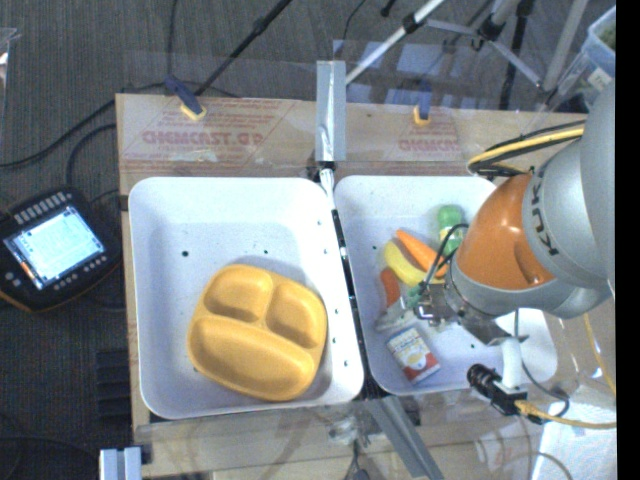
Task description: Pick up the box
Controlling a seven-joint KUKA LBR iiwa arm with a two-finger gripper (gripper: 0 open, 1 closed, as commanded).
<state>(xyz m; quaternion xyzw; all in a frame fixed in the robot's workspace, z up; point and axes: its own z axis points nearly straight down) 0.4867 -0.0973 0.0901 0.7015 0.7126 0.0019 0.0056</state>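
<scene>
The box (412, 354) is small, white on top with a red lower part, and lies flat near the front of the right bin (470, 193). My gripper (424, 310) hangs just behind and above it, under the orange wrist band (500, 248). It stands close to the box's far end, and the view does not show whether they touch. The arm's bulk hides the bin floor to the right of the box.
Toy foods crowd behind the gripper in the right bin: a yellow banana (404, 263), an orange carrot (418, 247), a green piece (450, 216) and a red piece (389, 287). A large yellow sectioned tray (258, 331) lies in the left bin (160, 268).
</scene>
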